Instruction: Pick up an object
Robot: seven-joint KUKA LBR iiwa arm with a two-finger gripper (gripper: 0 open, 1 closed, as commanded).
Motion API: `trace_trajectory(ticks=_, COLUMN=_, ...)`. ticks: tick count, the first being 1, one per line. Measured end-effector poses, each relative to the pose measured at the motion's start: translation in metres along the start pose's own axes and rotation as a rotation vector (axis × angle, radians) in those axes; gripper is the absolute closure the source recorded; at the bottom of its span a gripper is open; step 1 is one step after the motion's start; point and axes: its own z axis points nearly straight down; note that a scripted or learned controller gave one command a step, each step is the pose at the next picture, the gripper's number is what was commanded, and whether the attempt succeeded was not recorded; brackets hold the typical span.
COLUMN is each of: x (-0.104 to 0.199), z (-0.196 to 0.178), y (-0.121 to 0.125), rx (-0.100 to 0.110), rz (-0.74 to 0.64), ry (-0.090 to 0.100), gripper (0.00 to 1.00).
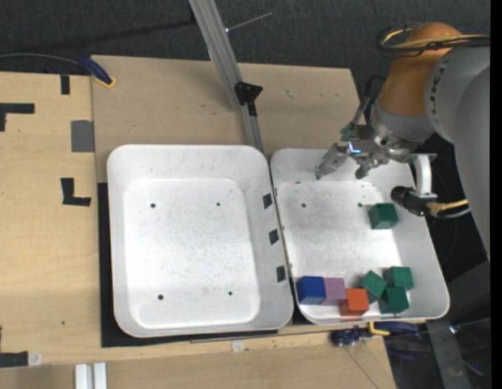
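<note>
While apart from tool [346,167], green block [383,215].

Matt speckled bins [129,217], wooden bench [40,241]

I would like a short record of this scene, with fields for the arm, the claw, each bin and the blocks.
arm: grey with orange band, reaching in from the right
claw: open, above the far edge of the right bin, holding nothing
left bin: white, shallow
right bin: white, holds all the blocks
lone block: green block, apart from the rest, near the right wall
near-edge group: blue block, purple block, orange block, three green blocks
</note>
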Motion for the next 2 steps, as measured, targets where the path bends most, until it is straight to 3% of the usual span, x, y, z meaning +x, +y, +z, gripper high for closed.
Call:
trace_trajectory(ticks=1, x=0.004, z=0.065, y=-0.002, rx=0.001, rz=-0.001, ry=0.0, gripper=0.0)
trace_trajectory(ticks=2, x=0.004, z=0.05, y=0.001, rx=-0.006, rz=-0.002, ry=-0.001, gripper=1.0)
